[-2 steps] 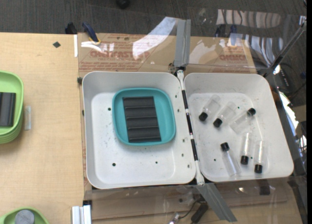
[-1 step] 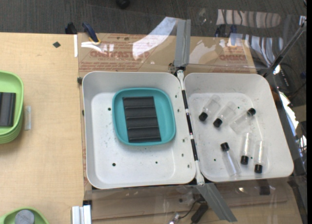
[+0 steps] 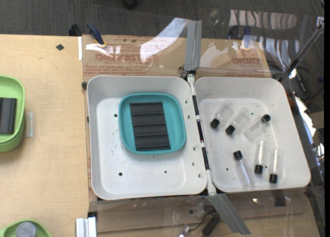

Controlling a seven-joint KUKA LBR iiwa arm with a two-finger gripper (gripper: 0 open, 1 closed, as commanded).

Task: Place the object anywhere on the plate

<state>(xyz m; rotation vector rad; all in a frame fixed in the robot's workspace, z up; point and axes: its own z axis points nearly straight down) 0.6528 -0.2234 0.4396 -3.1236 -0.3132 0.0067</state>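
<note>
Vials (image 3: pixel 242 138), six clear ones with black caps, lay scattered in the right bin (image 3: pixel 289 97), none yet on the teal plate (image 3: pixel 178 128) at nine o'clock from them. I judged everything still undone; my gripper's state I couldn't tell.

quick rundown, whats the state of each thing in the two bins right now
Teal square plastic plate: flat in the left white bin, carrying a black ribbed insert.
Six clear plastic vials with black caps: capped, lying on their sides, scattered in the right white bin, none on the plate.
</note>
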